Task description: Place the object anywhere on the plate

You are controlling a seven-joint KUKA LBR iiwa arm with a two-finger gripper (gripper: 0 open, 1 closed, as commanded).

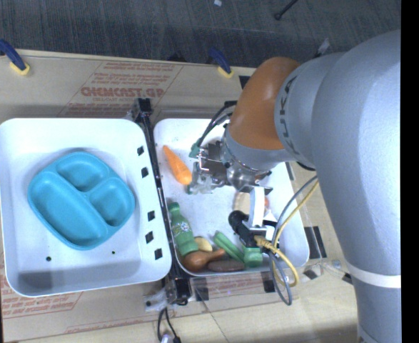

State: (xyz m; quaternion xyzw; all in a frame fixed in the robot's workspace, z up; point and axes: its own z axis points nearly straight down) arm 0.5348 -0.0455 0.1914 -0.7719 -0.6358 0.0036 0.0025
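The blue plate [81, 199], a divided dish with three compartments, lay in the left bin [23, 141], tilted so that its long side ran from upper left to lower right. Nothing rested on it. A row of black clips [146, 191] ran down the wall shared by the two bins, just right of the plate.

Well to the right of the plate, past that wall, the right bin [170, 131] held the loose items. An orange carrot [176, 163] lay near its upper left part, pointing down and to the right. Lower, against the near wall, stood a cluster: a green bottle [181, 233], a small yellowish piece [204, 245], a brown object [210, 261] and a green vegetable [232, 248], all touching or overlapping.

The gripper [200, 179] hung over the right bin, farther from the plate than the carrot, its tip just beside the carrot's lower end. Nothing could be seen held. The grey arm [337, 120] with its orange band [263, 106] filled the space beyond. Yellow and black cables [284, 241] looped beneath the wrist, over the bin's right side.
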